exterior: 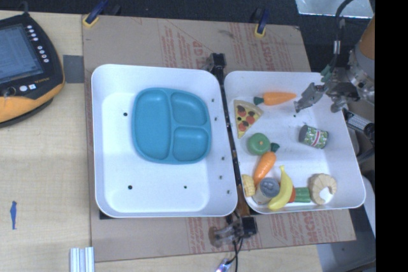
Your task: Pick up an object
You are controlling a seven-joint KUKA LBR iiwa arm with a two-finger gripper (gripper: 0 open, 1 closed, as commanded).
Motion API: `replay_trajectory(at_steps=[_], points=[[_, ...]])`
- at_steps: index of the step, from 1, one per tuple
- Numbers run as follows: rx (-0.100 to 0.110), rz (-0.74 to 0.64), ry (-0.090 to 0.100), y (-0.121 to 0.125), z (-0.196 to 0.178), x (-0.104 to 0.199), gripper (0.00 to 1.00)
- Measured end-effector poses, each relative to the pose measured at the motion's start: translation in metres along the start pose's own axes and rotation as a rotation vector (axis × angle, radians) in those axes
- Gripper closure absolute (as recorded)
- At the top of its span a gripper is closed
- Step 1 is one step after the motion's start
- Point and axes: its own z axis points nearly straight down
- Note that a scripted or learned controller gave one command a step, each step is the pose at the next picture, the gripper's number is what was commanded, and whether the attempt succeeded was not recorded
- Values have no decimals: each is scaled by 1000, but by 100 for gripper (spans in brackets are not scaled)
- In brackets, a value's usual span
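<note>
Can (313, 136): lying on its side in the right bin (347, 200), just below and nearest the gripper (308, 99); likeliest thing to pick, by position alone.
Gripper: hanging over the upper right of the right bin, nothing seen between the fingers; spread cannot be told at this size.
Risk, can: round and on its side, so apt to roll away under a closing pinch or squirt out if caught off-centre.
Carrot, upper (276, 98): just left of the gripper, near the bin's far wall; tapered, likely to slip toward its thin end, and the wall leaves little room for a finger behind it.
Pizza slice (245, 115): further left, flat on the floor; fingers may slide over it with nothing to bite.
Green fruit (258, 143): left and below, touching the top of a second carrot (266, 164); a grasp there could drag both.
Heap at near wall: banana (282, 190), grey piece (268, 187), bread roll (322, 188) and a red-green strip packed close, well below the gripper; a descent here risks jamming on neighbours or lifting two.
Left bin (108, 137): far left, holding a blue tray (171, 124); broad and flat, poor for two fingers.
Writing, can: green label, print too small to read.
Writing, board (191, 41): faint red print on the cardboard under the bins, illegible.
Pendant (25, 70): far left on the bench, screen text unreadable.
</note>
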Motion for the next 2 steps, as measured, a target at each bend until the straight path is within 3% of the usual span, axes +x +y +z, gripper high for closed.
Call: replay_trajectory(at_steps=[1,2], points=[[4,-1,1,-39,116,6,0],[0,-2,0,-58,147,45,0]])
